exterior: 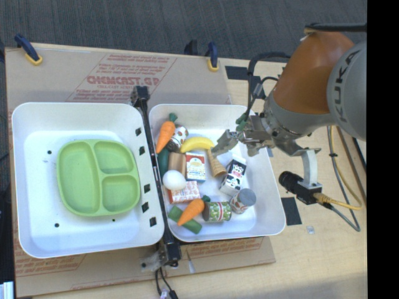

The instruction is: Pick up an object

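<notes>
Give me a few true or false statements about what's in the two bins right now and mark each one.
1. The green divided plastic plate lies in the left white bin. True.
2. The yellow toy banana lies on that plate. False: it is in the right white bin.
3. Two orange toy carrots are in the right bin. True.
4. The pincer hangs over the left bin. False: it is over the right bin's far right part.
</notes>
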Robot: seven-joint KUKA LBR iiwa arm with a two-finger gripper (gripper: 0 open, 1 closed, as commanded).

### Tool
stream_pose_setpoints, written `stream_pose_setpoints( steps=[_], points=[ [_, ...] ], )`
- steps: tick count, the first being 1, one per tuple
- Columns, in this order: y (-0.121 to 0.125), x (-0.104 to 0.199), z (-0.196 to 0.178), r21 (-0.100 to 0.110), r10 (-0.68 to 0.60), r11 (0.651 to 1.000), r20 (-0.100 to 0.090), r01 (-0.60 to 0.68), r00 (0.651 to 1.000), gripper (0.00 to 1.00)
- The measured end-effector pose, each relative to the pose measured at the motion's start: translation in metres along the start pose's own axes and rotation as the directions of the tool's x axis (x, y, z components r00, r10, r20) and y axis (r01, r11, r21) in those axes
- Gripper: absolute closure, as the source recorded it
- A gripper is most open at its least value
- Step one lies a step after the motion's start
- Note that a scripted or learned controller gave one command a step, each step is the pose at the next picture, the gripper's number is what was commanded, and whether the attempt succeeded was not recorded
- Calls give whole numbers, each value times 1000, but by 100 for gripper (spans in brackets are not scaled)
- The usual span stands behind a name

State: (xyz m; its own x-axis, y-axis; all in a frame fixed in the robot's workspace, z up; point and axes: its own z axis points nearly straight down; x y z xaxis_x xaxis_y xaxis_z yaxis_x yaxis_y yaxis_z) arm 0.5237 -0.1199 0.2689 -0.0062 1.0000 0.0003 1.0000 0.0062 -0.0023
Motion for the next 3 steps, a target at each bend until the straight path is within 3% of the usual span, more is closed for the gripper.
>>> stream_pose_setpoints(
  steps=[1,2,3],
  points=[
    [47,-36,165,-6,0,1000,1,0,1000,0],
    [47,-36,154,-4,-7,1000,2,7,1000,100],
    [-46,15,45,-2,-1,1000,0,1,1000,100]
  ],
)
